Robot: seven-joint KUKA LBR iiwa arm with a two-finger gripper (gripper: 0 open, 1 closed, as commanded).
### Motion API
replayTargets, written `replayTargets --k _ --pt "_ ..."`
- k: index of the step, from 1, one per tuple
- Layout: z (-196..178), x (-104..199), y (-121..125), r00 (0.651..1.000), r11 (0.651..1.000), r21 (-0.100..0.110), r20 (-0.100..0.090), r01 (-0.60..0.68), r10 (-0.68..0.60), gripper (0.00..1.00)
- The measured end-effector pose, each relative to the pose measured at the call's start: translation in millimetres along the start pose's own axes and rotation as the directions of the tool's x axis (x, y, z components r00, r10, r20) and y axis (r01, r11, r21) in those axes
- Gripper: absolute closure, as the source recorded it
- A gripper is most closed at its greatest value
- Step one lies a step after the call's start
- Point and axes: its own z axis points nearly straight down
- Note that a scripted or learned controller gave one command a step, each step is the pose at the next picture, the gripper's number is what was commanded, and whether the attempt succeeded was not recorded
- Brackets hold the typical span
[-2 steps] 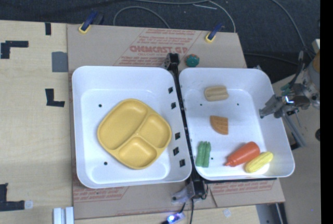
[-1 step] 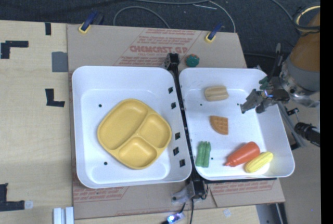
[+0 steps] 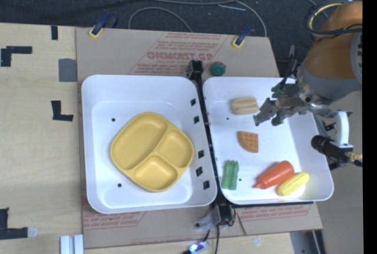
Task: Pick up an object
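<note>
Item: my gripper, fingers' spread impossible to tell, above the right white plastic bin; nearest candidate, a tan bread-roll-shaped toy, lies just beside it at nine o'clock, long axis three-to-nine.

Yellow tray, orange carrot, green beans (white bins).
</note>
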Motion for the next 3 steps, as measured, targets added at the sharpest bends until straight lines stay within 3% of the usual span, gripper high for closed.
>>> replayTargets --k 1,3 --pt "-4.6 49.8 10.1 1.0 1.0 -0.001 0.001 0.0 0.0 1.0" --pt "25.8 150.3 36.6 1.0 1.0 0.0 0.001 0.001 -0.001 1.0"
